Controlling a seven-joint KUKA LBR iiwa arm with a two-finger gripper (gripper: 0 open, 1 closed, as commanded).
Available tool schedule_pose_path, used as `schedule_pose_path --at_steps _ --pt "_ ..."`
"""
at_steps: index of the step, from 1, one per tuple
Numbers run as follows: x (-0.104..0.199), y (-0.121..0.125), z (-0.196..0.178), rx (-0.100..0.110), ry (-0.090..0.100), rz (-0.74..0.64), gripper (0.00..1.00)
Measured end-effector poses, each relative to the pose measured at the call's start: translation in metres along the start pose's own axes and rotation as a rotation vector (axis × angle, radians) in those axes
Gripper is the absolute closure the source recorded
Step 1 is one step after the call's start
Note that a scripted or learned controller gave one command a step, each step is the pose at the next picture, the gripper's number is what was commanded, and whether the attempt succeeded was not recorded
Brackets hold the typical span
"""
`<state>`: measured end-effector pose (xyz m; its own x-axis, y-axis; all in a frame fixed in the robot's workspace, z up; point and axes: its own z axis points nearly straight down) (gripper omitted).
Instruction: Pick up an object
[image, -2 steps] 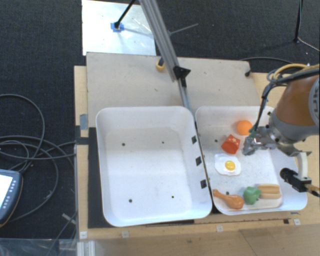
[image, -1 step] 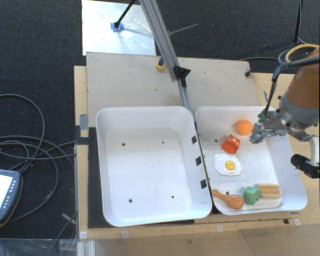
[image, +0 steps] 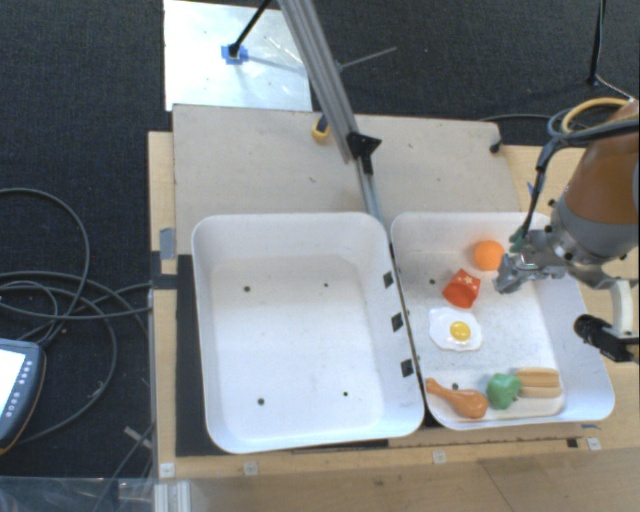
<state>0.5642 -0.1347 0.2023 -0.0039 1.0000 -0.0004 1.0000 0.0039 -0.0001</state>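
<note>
Landmark: right bin (image: 560, 300), a shallow white tray on the bench, its left rim touching the left bin (image: 290, 330).

Contents of the right bin, all toy food items:
- Orange ball (image: 488, 254), in the far part of the bin, near the middle of its width.
- Red block (image: 461, 289), just nearer than the ball and slightly left of it, apart from it.
- Fried egg (image: 456, 331), white with a yellow yolk, lying flat at the bin's middle left, just nearer than the red block.
- Chicken drumstick (image: 458, 397), brown, lying along the bin's near-left edge.
- Green piece (image: 503, 389), at the near edge, just right of the drumstick.
- Hot dog bun (image: 538, 381), tan, at the near edge, touching or just beside the green piece on its right.

Tool: gripper (image: 508, 275), on a grey arm with an orange band, over the far-right part of the bin, just right of the orange ball and the red block. Whether it is spread or closed cannot be told; nothing is seen held in it.

Other: grey pole (image: 330, 85), slanting from above toward the seam between the two bins.
</note>
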Motion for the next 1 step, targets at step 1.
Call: schedule_pose_path --at_steps 1 --pt "0.0536 0.0036 0.0046 -0.001 0.003 -0.006 1.00"
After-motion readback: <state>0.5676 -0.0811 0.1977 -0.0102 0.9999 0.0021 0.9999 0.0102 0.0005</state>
